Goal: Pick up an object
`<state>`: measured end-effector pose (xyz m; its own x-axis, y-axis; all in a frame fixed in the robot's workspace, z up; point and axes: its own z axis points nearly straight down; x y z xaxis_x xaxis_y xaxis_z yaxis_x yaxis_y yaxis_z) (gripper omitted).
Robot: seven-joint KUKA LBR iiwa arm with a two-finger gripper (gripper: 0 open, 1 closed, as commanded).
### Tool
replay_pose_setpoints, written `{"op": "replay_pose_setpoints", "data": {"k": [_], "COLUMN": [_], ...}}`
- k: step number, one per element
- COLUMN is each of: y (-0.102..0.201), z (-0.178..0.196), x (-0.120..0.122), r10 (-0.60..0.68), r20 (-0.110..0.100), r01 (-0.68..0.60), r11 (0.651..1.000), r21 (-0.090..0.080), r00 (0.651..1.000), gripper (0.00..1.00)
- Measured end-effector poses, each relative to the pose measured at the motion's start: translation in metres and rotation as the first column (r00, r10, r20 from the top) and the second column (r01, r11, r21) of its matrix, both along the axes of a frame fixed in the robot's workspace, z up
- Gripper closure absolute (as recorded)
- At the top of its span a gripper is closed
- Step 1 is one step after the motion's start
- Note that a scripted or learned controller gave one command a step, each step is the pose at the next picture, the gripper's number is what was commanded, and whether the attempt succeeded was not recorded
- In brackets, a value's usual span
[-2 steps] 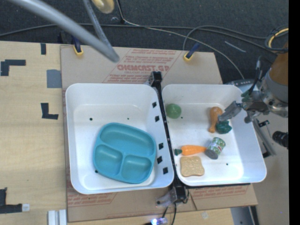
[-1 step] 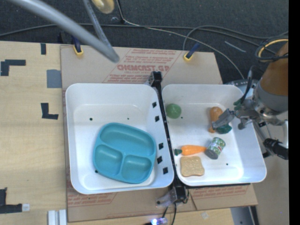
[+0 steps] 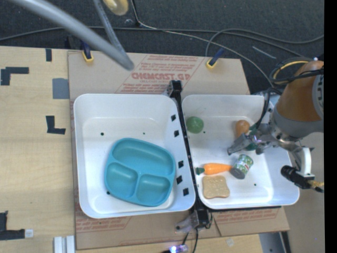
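Observation:
The right bin holds a green ball near its back left, a small brown egg-shaped object, a carrot, a slice of toast and a green-labelled can lying on its side. My gripper reaches in from the right and sits low between the brown object and the can, just above the can. Nothing shows between its fingers.
The left bin holds a blue divided tray. A black clip divider runs between the bins. Cables cross the dark floor behind, and a grey pole slants over the back left.

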<state>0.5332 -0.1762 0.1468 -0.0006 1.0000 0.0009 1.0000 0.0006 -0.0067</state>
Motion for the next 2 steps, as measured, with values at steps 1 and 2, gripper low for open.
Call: {"op": "replay_pose_setpoints", "data": {"k": [1, 2], "y": [-0.009, -0.007], "z": [-0.055, -0.043], "x": [-0.007, -0.005], "r10": [-0.001, 0.001], "r20": [0.0, 0.003], "r01": [0.001, -0.001], "r11": [1.0, 1.0], "r21": [0.0, 0.001], "r00": [1.0, 1.0], "gripper": [0.0, 1.0]}}
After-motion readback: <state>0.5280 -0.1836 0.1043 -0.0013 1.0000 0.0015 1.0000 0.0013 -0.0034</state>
